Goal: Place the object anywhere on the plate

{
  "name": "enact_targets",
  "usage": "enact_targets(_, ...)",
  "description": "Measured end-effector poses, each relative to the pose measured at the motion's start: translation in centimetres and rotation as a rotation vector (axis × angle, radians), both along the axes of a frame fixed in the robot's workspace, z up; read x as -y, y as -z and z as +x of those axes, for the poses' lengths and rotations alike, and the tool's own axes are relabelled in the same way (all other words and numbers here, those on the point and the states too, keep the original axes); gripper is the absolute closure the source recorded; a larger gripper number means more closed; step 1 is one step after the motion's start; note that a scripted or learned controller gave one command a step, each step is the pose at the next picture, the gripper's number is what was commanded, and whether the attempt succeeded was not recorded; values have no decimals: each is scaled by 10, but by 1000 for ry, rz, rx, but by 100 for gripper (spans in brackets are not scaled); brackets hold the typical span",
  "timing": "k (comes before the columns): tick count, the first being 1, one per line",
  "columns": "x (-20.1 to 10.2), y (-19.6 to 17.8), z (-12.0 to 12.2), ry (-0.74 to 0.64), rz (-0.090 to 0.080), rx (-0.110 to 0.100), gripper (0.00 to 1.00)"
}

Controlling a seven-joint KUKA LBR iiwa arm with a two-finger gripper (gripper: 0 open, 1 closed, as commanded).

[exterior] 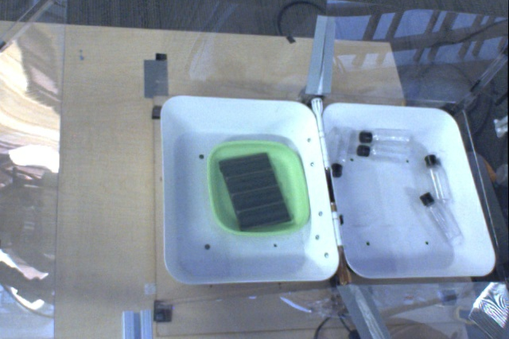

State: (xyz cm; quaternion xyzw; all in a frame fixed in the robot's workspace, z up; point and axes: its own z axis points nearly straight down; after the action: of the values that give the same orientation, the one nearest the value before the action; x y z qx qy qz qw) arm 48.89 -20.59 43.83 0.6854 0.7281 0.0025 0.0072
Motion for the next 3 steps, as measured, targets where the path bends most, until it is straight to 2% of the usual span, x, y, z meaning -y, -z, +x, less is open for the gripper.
enact_targets(1, 0, 80, 0, 70, 4, -7, 0)
enact_targets(2, -2, 147, 0, 63, 4, -7, 0)
enact_targets(3, -24, 212, 0, 81, 6, -9, 0)
